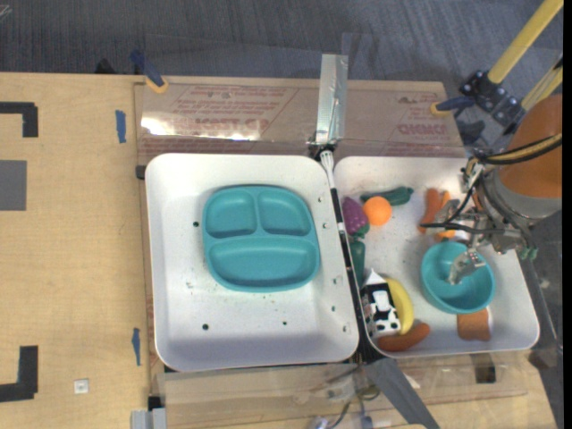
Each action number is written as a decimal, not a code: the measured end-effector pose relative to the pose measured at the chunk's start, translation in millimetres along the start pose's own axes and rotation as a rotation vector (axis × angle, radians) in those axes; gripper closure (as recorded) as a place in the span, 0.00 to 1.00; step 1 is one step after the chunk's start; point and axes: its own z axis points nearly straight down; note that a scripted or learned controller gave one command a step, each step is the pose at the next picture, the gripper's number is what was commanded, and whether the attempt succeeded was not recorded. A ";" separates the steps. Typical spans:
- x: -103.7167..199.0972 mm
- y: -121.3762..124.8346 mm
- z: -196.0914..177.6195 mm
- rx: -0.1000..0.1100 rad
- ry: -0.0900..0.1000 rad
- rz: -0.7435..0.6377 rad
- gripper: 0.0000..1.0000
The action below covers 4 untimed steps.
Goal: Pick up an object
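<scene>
I am seeing two white bins (170,239), one teal divided plate (261,238), one teal bowl (458,280) and one orange ball (378,211).

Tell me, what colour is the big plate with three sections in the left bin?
Teal. The divided plate shows plainly in the camera view.

Arm (527,164): big round body, orange on top, grey ring below
Cables (509,155): thin black wires looping beside the orange part
End effector (465,262): small shiny metal pieces, silver and grey, with little dark bits
</scene>
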 end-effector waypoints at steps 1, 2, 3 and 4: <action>3.3 10.0 8.0 0.003 -0.001 0.003 0.00; -4.3 22.8 9.1 0.002 -0.003 0.054 0.00; -8.1 22.5 -4.4 0.005 -0.010 0.052 1.00; -6.6 23.8 -0.6 0.002 -0.005 0.052 0.00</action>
